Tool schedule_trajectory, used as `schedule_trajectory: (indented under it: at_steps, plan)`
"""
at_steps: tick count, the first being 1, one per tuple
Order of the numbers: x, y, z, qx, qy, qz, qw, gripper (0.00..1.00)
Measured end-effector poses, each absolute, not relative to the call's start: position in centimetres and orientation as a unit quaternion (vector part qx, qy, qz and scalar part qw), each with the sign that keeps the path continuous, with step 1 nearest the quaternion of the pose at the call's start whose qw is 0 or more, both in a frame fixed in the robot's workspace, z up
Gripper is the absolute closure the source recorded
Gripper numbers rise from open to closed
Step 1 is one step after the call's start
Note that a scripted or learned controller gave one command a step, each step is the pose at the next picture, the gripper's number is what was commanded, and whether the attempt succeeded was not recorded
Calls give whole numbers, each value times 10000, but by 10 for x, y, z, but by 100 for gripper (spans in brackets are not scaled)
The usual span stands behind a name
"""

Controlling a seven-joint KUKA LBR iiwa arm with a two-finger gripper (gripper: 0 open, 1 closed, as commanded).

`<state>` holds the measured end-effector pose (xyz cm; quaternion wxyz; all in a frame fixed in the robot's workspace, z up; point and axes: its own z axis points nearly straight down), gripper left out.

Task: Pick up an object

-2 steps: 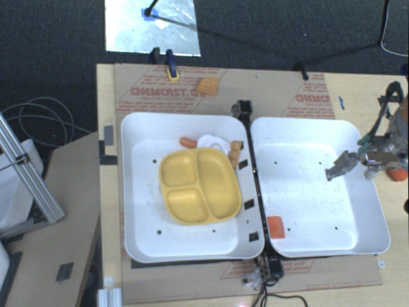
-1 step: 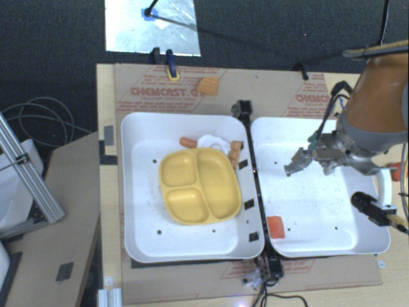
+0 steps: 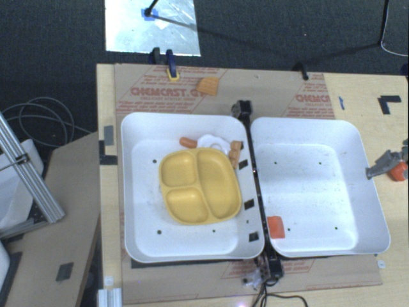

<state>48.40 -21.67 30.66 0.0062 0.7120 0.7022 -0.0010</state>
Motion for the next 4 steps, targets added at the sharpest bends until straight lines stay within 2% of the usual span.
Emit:
schedule_trajectory:
  at_steps: [1, 2, 3, 4]
  plan:
    - [488, -156, 417, 7035, 7107, 41, 62, 0]
    - [487, -159, 410, 7059, 7083, 10, 22, 0]
    - [487, -45, 364, 7015, 7126, 10, -15, 0]
    - [488, -10, 372, 7042, 7100, 15, 11, 0]
